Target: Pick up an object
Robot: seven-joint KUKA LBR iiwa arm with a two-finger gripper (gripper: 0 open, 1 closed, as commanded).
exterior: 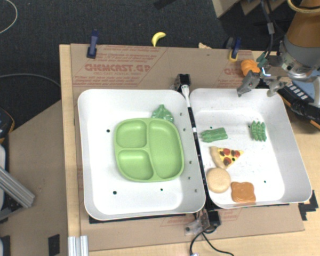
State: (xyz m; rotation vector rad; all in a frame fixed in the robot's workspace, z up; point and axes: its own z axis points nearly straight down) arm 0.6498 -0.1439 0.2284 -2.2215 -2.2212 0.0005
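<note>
My gripper (pixel 260 85) hangs over the far edge of the right bin (pixel 288 143), its two fingers spread apart with nothing between them. Below it in that bin lie a green bean bundle (pixel 258 130), a green flat piece (pixel 214 135), a pizza slice (pixel 226 156), a round beige cookie (pixel 218 180) and a brown toast piece (pixel 243 192). The left bin (pixel 96 121) holds a green divided plate (pixel 149 149) with a small green leafy piece (pixel 162 112) at its far edge.
An orange ball (pixel 249 66) sits on the cardboard just behind the gripper. A yellow banana (pixel 158 37) lies beyond the board's far edge. Blue clamps (pixel 92 44) grip the cardboard's back edge. A black bracket (pixel 183 82) sits between the bins.
</note>
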